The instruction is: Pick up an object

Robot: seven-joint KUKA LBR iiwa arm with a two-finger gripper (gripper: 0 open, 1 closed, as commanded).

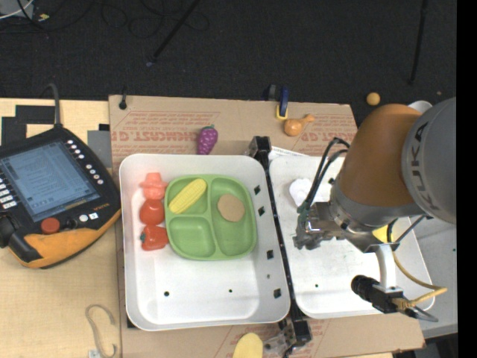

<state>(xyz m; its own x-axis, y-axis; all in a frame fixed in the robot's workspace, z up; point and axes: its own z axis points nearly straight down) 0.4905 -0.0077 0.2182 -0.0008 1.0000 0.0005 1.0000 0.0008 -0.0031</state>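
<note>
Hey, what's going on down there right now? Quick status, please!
Arm over right bin. Green tray in left bin, holding corn and brown disc. Red toys beside tray.

worktop (pixel 59 304): pale wood, cardboard sheet (pixel 231 121) across its middle | on cardboard: left white bin (pixel 194 304) and right white bin (pixel 335 293), side by side, touching | purple grape toy (pixel 207 139) and orange gourd toy (pixel 296 125) behind bins | teach pendant (pixel 52 192) at left | yellow toy (pixel 248 345) at front edge
</note>
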